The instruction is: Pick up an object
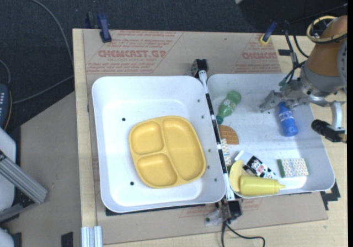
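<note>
Here my gripper hangs over the right bin — just above a blue bottle. Fingers spread, grasping nothing.

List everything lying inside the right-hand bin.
The right bin holds a green bottle, a blue bottle, a brown piece, a yellow squeeze bottle, a black-and-white item and a patterned sponge. Whatever lies beneath them is covered.

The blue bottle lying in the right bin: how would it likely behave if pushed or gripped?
The blue bottle lies on its side on the smooth floor of the right bin, so a sideways nudge would probably roll it. Its rounded body looks like hard plastic, likely stiff but slippery, and light. The hand sits just above its cap end.
</note>
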